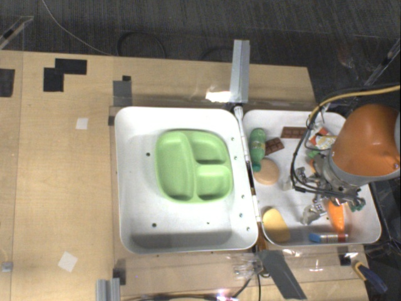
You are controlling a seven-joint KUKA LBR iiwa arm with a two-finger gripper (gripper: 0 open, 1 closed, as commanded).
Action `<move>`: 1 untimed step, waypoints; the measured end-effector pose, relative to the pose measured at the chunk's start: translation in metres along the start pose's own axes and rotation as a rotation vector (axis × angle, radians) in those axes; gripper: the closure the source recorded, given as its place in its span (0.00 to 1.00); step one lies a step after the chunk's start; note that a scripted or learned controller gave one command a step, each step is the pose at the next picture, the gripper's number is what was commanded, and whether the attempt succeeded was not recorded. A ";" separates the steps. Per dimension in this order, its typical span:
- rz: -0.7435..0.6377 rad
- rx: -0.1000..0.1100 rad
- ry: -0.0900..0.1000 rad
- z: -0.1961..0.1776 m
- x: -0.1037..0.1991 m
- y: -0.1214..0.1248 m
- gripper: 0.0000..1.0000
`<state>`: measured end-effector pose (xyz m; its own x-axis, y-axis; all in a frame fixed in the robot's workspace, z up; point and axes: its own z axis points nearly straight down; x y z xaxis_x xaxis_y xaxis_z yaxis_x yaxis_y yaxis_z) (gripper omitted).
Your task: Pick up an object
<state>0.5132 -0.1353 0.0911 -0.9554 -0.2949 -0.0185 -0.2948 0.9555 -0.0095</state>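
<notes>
My gripper (315, 211) hangs low over the right part of the right bin (285, 119), under the arm's orange band (369, 140). An orange carrot-shaped piece (337, 217) lies right beside it. A red and blue marker (328, 237) rests just below, along the bin's near wall. Further left in this bin lie a yellow round piece (275, 223), a tan round piece (267, 171), a green bottle (257, 144) and two brown bars (274, 145). The arm hides part of a colourful packet (321, 140).
The left bin (135, 231) holds a green divided plate (192, 165). A metal post (240, 71) stands behind the wall between the bins. Black cables (301, 162) loop off the wrist over the right bin.
</notes>
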 end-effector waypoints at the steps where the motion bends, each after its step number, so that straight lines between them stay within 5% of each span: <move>1: -0.263 0.001 -0.004 0.000 0.012 -0.011 0.00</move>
<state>0.5046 -0.1491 0.0911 -0.8459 -0.5331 -0.0189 -0.5329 0.8461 -0.0149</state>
